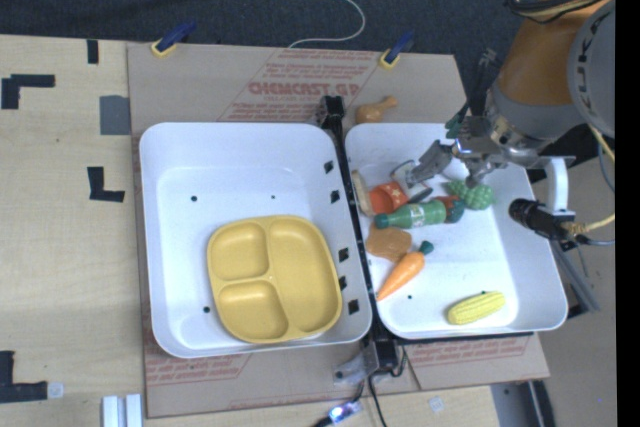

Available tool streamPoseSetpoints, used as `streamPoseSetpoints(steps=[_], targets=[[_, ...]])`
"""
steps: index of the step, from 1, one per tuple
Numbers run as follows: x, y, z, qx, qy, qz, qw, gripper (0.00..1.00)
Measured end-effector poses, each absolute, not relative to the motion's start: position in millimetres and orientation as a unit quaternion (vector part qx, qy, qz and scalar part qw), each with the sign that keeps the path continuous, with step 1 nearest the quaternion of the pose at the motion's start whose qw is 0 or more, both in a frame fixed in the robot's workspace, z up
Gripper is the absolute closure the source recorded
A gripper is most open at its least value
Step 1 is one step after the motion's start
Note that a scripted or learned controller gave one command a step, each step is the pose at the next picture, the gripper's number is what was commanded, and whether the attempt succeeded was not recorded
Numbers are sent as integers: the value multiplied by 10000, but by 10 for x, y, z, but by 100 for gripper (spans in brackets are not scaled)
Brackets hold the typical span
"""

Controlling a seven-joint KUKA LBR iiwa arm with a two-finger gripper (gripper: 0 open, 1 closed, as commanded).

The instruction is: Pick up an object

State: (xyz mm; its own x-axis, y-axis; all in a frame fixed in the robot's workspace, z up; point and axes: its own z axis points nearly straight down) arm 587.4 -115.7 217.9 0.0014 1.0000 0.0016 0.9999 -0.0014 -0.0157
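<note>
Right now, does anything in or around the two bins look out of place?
Yes: a small tan toy piece lies on the cardboard just outside the right bin's far rim, while the other toy foods sit inside that bin. The yellow divided plate lies flat in the left bin.

You see a wooden bench point(60, 245) bearing a cardboard sheet point(290, 85). On the sheet sit two white bins side by side, the left bin point(170, 165) and the right bin point(530, 295), touching along their inner edges.
</note>
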Motion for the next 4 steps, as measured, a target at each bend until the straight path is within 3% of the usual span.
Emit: streamPoseSetpoints(steps=[1,3,4], targets=[[5900,-1156,2259,-7066,-7077,6,8,0],[5890,-1155,1194,-7064,-7078,12,-9,0],[5960,-1182,1092,-7066,-7075,-56,-119,0]])
